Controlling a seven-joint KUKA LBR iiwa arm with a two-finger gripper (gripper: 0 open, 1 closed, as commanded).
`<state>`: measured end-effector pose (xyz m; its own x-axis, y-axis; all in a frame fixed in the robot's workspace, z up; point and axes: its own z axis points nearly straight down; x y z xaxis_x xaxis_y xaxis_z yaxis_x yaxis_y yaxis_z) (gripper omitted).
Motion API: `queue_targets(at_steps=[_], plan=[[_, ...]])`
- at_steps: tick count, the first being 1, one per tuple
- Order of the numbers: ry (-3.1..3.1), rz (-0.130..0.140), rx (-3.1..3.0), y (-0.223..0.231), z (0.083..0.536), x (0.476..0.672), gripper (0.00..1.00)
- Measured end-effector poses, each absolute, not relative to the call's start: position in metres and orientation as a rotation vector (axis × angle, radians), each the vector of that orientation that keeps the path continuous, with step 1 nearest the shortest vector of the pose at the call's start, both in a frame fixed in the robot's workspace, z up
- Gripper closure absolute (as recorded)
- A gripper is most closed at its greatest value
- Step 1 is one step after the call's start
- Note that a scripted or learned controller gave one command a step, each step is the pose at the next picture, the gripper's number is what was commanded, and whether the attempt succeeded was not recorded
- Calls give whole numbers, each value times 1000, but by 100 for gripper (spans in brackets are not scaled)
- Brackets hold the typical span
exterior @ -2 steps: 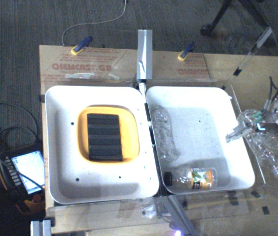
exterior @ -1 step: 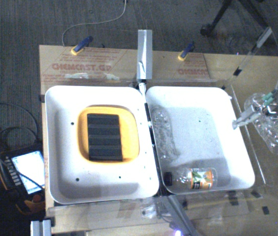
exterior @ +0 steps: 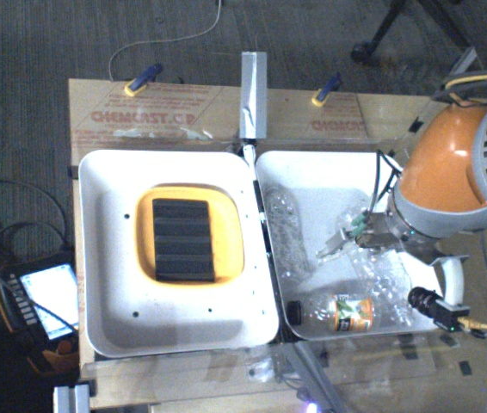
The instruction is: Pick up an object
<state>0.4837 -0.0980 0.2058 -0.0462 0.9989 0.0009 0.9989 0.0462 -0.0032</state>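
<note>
Clear plastic bottle (exterior: 340,311), lying on its side with a dark cap pointing toward the divider (exterior: 261,222) and an orange-and-green label around its middle, is resting against the near wall of the right-hand bin (exterior: 312,170). Its label is too small to read. Just right of the divider, another clear, crinkled plastic item (exterior: 280,222) is lying along that wall, likely having slid there, and more transparent wrapping (exterior: 381,269) is lying farther right. The gripper (exterior: 340,241) is reaching in above the bin's middle, well right of the divider, tilted and pointing left, apparently lining up for one of the clear pieces; whether the jaws are apart or together I cannot tell.

Left of the divider, a yellow tray holding a black ridged block (exterior: 183,239) is sitting centred in the left bin (exterior: 106,231). Behind the divider, the brown board (exterior: 157,114) covering the surface is carrying red lettering that seems to read "CHEMCAST", clamped down by two blue-and-yellow clips (exterior: 143,78). White letters on the arm's orange band (exterior: 450,166) are cut off.
</note>
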Motion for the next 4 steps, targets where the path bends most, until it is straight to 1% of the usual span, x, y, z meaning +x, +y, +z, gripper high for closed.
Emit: queue_targets(at_steps=[1,2,3,4], plan=[[-2023,2,-2403,-75,258,485,0],[-2164,5,-2279,-141,272,510,0],[-2190,3,-2251,-114,286,492,0],[-2455,3,-1955,-142,183,483,0]])
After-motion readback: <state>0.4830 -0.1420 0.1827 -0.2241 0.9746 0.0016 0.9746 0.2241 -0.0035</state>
